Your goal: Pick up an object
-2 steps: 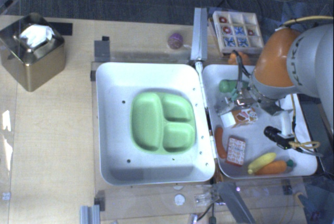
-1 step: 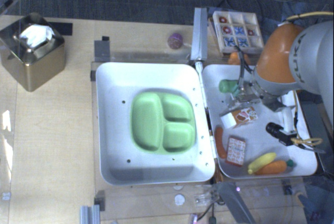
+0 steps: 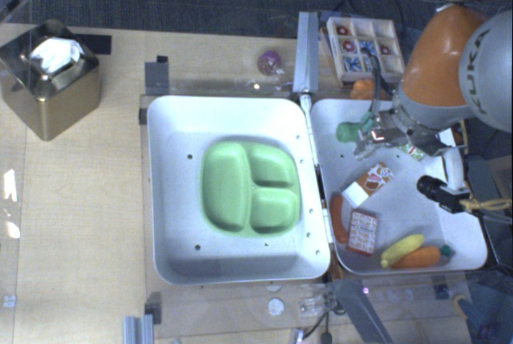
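My gripper (image 3: 372, 137) hangs low over the far part of the right bin (image 3: 473, 242), on the arm that comes in from the right. A green object (image 3: 348, 131) lies just left of it, close to or touching it. Nearer the front lie a small orange and white carton (image 3: 377, 176), a white block (image 3: 354, 194), a red piece (image 3: 337, 220) by the bin's left wall, a red patterned box (image 3: 362, 232), a yellow banana (image 3: 400, 248) and an orange carrot (image 3: 422, 256).
The left bin (image 3: 172, 254) holds a green divided plate (image 3: 247, 186). Behind the bins are a purple ball (image 3: 270, 62), a compartment box of small items (image 3: 362, 46) and an orange object (image 3: 362, 88). A brown box (image 3: 50, 86) stands at far left.
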You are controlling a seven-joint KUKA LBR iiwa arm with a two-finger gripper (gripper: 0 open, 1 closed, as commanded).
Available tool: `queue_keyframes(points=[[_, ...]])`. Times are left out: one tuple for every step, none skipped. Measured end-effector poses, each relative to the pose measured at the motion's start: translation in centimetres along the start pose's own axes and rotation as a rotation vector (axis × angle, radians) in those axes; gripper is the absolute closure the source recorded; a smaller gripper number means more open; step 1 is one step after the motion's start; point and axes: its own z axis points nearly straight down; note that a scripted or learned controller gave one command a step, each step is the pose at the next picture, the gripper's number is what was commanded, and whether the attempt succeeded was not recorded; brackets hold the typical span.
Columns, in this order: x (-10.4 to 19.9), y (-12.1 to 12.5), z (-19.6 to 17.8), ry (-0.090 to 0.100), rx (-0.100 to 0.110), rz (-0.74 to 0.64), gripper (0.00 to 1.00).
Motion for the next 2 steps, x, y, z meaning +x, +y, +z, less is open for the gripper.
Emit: queue_keyframes(points=[[0.0, 0.0, 0.0, 0.0, 0.001, 0.0, 0.0], [-3.1, -2.3, 5.5, -0.001, -0.005, 0.189, 0.0]])
